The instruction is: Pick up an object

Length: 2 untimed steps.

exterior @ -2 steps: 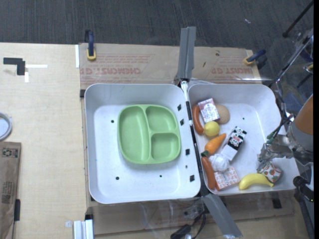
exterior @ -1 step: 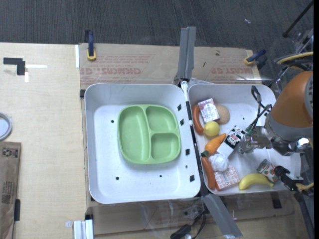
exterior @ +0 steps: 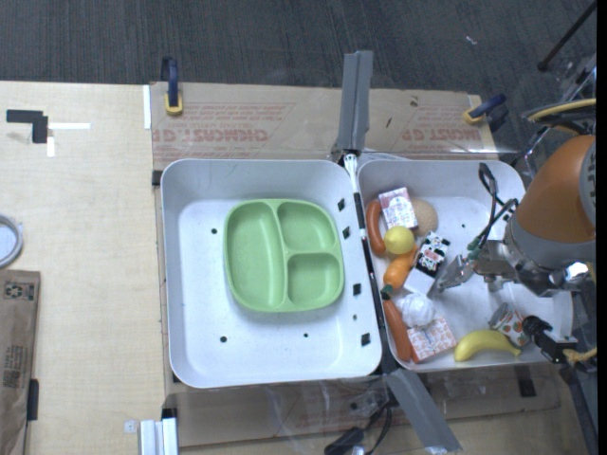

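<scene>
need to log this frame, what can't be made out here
- Gripper, camera view: small and seen from above against clutter, so its finger state and any hold stay unclear.
- Small packet by the banana: print too small to read, partly under the arm.
- Long orange item at the right bin wall: partly covered by a white wrapper.

Single fixed camera above bench (exterior: 85,207), angled down (slight slant), both bins (exterior: 180,282) framed.

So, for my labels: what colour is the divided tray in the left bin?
Light green plastic divided tray, clear in the camera view.
</scene>
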Tool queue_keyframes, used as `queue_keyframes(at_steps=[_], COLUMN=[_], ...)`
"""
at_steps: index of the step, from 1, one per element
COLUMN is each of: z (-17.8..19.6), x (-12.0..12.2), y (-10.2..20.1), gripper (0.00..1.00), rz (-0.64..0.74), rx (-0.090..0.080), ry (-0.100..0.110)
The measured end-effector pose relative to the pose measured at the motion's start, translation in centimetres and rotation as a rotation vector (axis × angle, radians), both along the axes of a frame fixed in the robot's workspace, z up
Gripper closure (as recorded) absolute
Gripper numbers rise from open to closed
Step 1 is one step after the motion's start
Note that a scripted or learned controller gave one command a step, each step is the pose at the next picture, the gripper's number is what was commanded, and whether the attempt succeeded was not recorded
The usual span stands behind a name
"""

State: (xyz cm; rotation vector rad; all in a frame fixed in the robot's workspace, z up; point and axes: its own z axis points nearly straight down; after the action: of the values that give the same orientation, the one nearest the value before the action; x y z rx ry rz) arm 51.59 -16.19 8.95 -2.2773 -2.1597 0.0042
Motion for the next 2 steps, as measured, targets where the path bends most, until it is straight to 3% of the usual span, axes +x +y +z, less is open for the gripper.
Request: queue_keyframes(at_steps=[1,2], z=[1.7,0.0], x=[6.3,9.8], y=[5.8,5.8], gripper=[0.0,0.0], rz=[0.006,0.004], rx=[-0.001,-0.001], ry=[0.0,0.0])
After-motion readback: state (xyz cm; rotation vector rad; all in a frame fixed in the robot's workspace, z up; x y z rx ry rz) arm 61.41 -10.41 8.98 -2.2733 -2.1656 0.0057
